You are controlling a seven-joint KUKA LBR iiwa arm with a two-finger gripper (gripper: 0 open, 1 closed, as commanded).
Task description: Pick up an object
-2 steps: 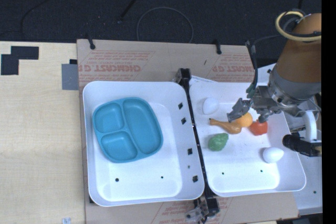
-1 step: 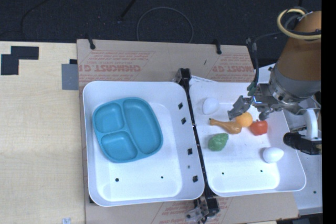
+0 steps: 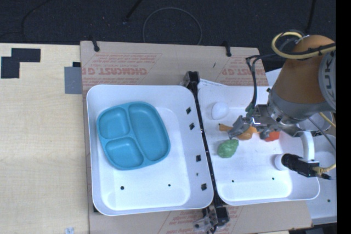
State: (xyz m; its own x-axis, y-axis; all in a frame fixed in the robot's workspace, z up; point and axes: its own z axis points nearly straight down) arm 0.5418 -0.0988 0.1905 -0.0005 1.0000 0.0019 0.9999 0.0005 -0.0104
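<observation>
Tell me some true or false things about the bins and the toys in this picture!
1. A blue plate lies in the left bin. True.
2. The blue plate has three sections. True.
3. The green toy lies on the blue plate. False: it lies in the right bin.
4. The white egg-like ball is in the right bin. True.
5. The tool is over the left bin. False: it is over the right bin, close to the green toy and an orange toy.
</observation>
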